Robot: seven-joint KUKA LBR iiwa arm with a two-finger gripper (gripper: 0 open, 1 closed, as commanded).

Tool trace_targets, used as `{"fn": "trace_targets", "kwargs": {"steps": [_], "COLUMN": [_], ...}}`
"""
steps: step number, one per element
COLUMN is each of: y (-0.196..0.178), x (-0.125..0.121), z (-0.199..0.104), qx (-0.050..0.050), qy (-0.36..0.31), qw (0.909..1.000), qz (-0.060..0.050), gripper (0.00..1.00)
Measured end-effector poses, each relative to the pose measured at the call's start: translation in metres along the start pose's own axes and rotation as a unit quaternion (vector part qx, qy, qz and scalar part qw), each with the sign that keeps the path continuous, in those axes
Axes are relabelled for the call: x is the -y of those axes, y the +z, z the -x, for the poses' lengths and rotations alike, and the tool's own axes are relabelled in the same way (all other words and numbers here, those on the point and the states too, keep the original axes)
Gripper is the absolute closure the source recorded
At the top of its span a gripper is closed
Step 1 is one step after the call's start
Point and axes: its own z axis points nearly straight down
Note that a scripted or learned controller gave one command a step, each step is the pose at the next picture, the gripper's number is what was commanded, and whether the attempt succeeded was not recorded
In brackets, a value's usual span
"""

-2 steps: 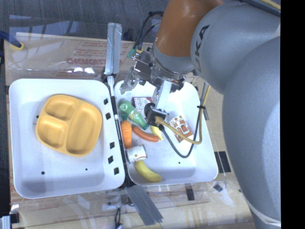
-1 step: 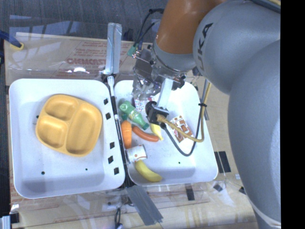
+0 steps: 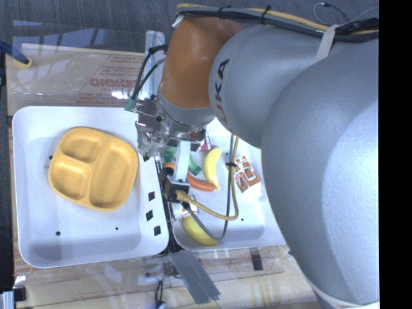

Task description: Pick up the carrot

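Note:
The carrot is a small orange piece lying in the right bin, just below a yellow banana and beside a green item. The gripper hangs under the orange wrist band at the left side of the right bin, up and to the left of the carrot. Robot parts cover its tips, and nothing shows between them.
A yellow divided plate lies in the left bin. In the right bin, a second yellow fruit sits near the front wall and a printed packet lies to the right. The big grey arm covers much of the right bin.

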Motion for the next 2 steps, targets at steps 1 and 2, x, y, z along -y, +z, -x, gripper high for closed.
{"fn": "trace_targets", "kwargs": {"steps": [1,2], "y": [-0.035,-0.078], "x": [0.019,0.018], "z": [-0.050,-0.058], "qx": [0.000,-0.001], "qy": [-0.067,-0.128], "qw": [0.9978,0.9917], "qz": [0.002,0.002], "gripper": [1.00,1.00]}}
